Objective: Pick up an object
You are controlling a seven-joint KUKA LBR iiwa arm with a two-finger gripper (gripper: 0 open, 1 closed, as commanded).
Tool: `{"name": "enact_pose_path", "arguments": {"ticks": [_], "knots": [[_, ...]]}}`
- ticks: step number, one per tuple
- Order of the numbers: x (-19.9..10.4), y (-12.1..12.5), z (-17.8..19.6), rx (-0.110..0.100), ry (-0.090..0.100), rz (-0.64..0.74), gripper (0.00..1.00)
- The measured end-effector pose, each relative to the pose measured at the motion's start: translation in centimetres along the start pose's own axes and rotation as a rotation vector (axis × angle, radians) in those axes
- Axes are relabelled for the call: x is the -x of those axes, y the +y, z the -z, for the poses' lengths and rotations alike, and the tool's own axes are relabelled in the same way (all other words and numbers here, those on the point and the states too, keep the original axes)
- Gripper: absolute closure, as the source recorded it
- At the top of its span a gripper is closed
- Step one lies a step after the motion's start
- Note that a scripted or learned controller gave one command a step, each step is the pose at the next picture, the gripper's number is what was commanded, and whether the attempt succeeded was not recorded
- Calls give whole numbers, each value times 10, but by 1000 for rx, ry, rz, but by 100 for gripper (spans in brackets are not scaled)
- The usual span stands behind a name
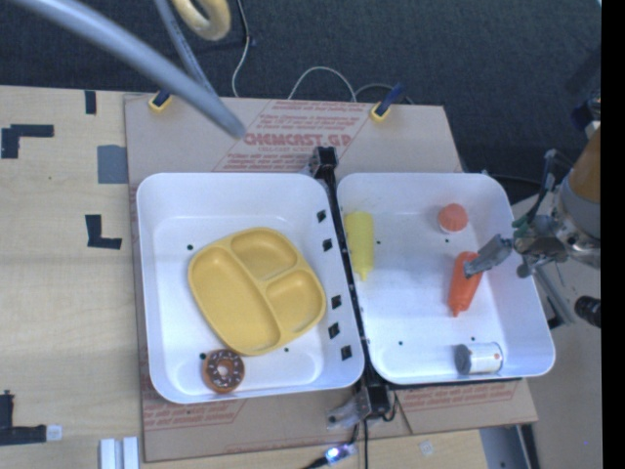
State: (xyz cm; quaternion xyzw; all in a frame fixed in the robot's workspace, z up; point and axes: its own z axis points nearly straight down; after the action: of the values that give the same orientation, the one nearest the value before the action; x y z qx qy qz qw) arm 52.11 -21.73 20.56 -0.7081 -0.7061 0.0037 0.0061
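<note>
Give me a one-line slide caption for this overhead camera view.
Gripper poised at the carrot in the right bin; yellow divided tray and donut in the left bin.

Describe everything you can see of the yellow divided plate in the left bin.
The yellow divided plastic plate is a rounded-corner tray with a raised rim and three compartments: one long section along its left side and two smaller ones on the right. It looks like smooth, matte moulded plastic, clean and holding nothing. It lies flat, right side up, turned at a slant on the floor of the left white bin, roughly central. A small chocolate-frosted toy doughnut with sprinkles sits just below it, very close to its lower edge.
</note>
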Motion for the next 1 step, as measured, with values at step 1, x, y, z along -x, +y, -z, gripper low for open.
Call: {"name": "enact_pose_path", "arguments": {"ticks": [1], "knots": [[0, 3, 7, 12, -3, 4, 0]]}}
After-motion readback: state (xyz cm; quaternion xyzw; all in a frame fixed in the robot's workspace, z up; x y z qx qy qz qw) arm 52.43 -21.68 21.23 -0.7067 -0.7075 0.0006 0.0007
